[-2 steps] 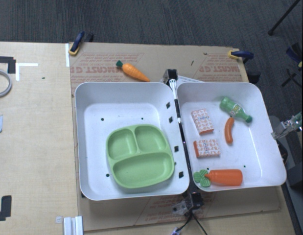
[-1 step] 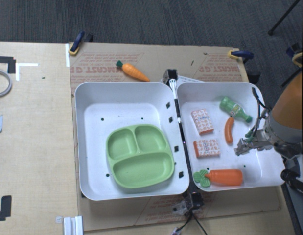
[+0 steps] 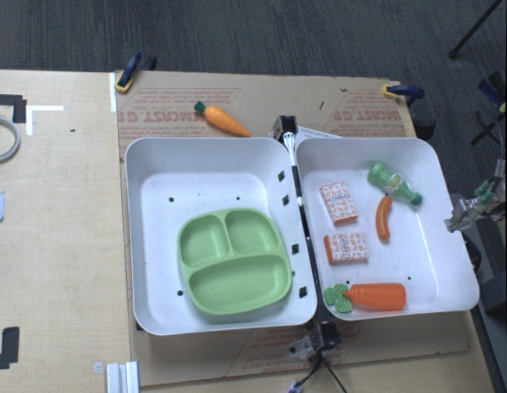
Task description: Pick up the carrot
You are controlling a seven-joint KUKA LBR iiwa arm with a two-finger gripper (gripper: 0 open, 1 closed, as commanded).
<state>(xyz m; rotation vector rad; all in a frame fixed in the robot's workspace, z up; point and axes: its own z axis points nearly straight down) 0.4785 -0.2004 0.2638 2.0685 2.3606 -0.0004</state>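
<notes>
Two carrots are in view. A small carrot [image 3: 223,119] with a green top lies on the cardboard behind the left bin [image 3: 147,219], outside both bins. A thicker carrot [image 3: 374,296] with green leaves lies along the front wall of the right bin [image 3: 437,219]. My gripper [image 3: 473,209] shows as a small grey shape at the far right, just outside the right bin's right rim. It is well away from both carrots, and too little of it is visible to tell its state.
The left bin holds a green divided plate [image 3: 234,260]. In the right bin lie a green bottle [image 3: 392,183], an orange sausage [image 3: 384,218] and two small boxes [image 3: 339,202] [image 3: 346,247]. Blue clamps [image 3: 129,70] [image 3: 405,92] pin the cardboard's back corners.
</notes>
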